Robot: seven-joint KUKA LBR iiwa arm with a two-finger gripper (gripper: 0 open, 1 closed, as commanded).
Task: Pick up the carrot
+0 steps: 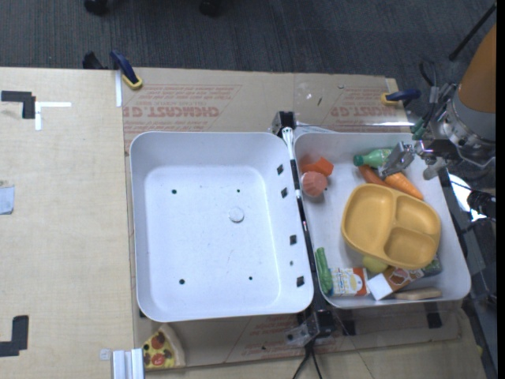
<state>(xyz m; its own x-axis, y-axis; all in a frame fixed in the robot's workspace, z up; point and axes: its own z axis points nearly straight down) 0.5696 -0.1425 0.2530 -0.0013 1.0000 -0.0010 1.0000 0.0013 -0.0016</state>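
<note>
Wooden bench (63, 235) on dark carpet (276, 22).

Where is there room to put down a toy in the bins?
The left bin has bare floor from wall to wall. The right bin is crowded: carrot, yellow plate, cartons. One small bare patch lies between the peach and the plate.
</note>
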